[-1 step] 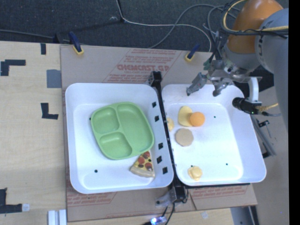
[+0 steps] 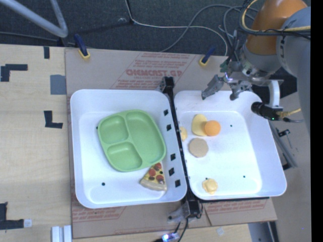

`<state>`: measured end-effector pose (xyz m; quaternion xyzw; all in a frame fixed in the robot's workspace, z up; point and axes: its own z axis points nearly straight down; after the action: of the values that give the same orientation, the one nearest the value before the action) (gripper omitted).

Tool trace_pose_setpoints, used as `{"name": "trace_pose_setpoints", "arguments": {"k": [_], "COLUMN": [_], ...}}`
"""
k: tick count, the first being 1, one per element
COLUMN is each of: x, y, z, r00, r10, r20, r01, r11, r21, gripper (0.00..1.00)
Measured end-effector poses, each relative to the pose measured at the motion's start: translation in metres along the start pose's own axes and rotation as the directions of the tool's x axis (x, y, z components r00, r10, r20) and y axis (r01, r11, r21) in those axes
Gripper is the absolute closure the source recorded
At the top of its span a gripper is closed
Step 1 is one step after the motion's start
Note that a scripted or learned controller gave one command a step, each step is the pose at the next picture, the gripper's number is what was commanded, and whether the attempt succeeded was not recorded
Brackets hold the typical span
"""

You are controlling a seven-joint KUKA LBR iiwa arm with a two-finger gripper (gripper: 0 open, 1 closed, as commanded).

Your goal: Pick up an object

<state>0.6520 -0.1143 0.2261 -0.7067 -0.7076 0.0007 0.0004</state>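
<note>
Orange ball (image 2: 212, 128) below, apart from spread jaws

Red print runs across the cardboard (image 2: 151, 69) under the bins; its large line reads roughly "CHEMCAST GP", with smaller red lines around it too blurred to read.

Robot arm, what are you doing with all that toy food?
The robot arm's gripper hangs over the top edge of the right bin, fingers open, with nothing in them. Its job is to pick something up, and it hasn't yet. Below it in that bin lie an orange ball, a yellow piece, a tan disc and a small yellow bit. The left bin has a green tray and a pizza slice.
</note>
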Motion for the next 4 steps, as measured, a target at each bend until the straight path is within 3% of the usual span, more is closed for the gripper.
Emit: {"name": "trace_pose_setpoints", "arguments": {"k": [2,3,4], "x": [0.003,0.003,0.004], "y": [0.011,0.011,0.012], "z": [0.122,0.143,0.131], "r00": [1.000,1.000,1.000], "r10": [-0.001,-0.002,-0.002], "r20": [0.001,0.002,0.002], "r01": [0.001,0.002,0.002], "r11": [1.000,1.000,1.000], "r21": [0.003,0.001,-0.002], "gripper": [0.00,0.00,1.00]}}
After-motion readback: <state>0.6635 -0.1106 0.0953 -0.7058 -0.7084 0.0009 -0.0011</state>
